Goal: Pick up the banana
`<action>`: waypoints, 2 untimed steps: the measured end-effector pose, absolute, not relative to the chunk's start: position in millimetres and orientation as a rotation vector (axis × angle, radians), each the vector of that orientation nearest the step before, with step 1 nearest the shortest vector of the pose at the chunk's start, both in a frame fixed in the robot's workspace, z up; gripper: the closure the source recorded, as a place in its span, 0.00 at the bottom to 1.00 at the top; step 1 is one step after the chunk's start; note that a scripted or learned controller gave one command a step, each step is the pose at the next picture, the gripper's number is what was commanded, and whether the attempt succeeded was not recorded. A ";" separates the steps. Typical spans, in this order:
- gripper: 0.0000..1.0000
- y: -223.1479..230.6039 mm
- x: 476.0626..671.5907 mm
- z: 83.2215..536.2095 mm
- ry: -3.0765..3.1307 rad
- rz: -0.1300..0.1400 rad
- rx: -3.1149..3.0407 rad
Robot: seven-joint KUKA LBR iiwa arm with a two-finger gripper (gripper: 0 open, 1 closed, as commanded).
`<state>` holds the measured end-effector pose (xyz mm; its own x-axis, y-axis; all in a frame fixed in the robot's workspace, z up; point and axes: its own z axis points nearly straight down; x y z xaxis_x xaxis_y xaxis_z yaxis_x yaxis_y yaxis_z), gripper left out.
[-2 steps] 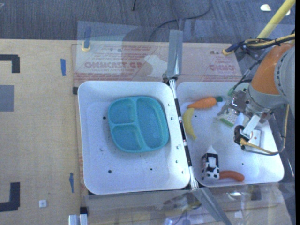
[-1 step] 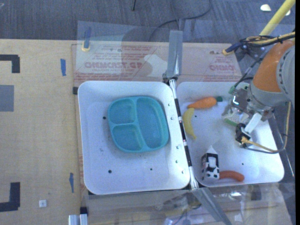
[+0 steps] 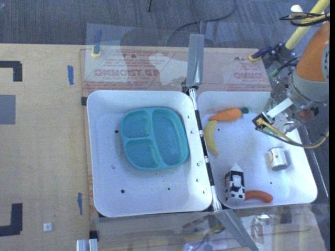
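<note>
My gripper [image 3: 289, 118] hangs over the upper right part of the right bin [image 3: 306, 192], and from this view I cannot tell whether it is spread or pressed together. I see nothing held in it.

The banana [image 3: 211, 136] lies in that same bin, on the far side from me: hard against the left wall, just beside the rail that parts the 2 bins. So from my gripper it lies toward the view's left and a little lower, with bare white floor between us.

Its long axis runs nearly up and down the view, along the wall, with a slight bend. Its upper end comes close to the left tip of the carrot [image 3: 226, 114], which lies crosswise above it; I cannot tell if the 2 touch.

I judge the coming move turns on this: I must cross the bin leftward and close across the banana's short width, which means 1 side of my grip going down between banana and wall, where there looks to be little room. The carrot near the top end suggests aiming at the banana's middle or lower half.
</note>
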<state>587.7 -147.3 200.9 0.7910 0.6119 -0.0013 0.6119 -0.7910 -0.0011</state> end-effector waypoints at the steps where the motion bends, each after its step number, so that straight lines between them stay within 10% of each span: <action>1: 1.00 -121.5 646.1 255.5 -1.121 0.002 -2.935; 2: 1.00 -58.1 662.0 272.0 -0.952 0.002 -2.994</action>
<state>662.0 -58.1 272.0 0.8164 0.5775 -0.0015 0.5775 -0.8164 -0.0004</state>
